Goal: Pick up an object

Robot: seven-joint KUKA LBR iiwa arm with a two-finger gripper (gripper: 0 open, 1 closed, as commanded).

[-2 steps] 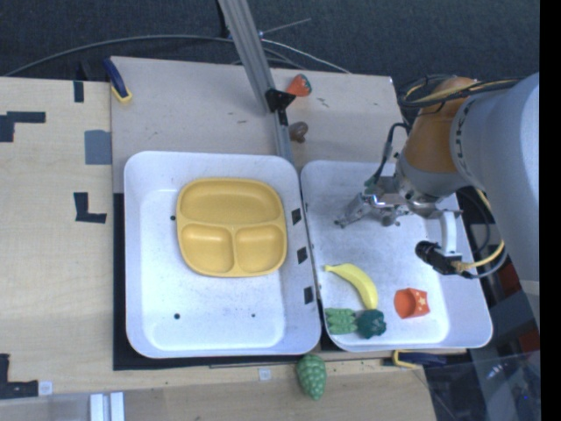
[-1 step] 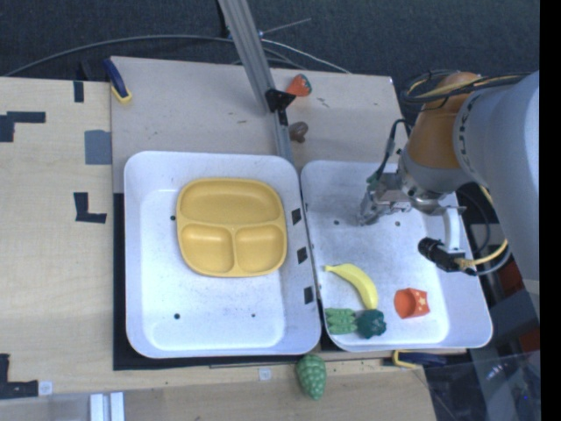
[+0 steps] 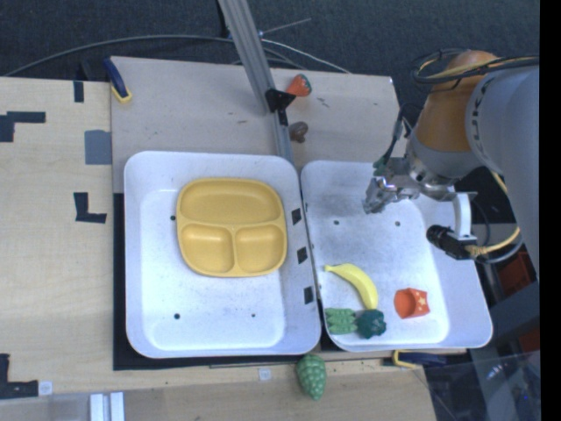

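Note:
In the right bin [image 3: 351,191] lie a yellow banana [image 3: 355,282], a green broccoli piece [image 3: 358,322] at the front edge, and a small red-orange block [image 3: 411,303] toward the front right. My gripper [image 3: 379,196] hangs over the back part of this bin, well behind the banana. Nothing shows between its fingers, and their spacing is too small to read. The arm comes in from the right, with its orange band [image 3: 447,121] above the wrist.
The left bin [image 3: 145,235] holds a yellow divided plate [image 3: 232,225]. A green grape bunch [image 3: 310,376] lies on the bench in front of the bins. A slanted metal pole [image 3: 250,42] rises behind the bins, with a small orange item [image 3: 300,84] beside it.

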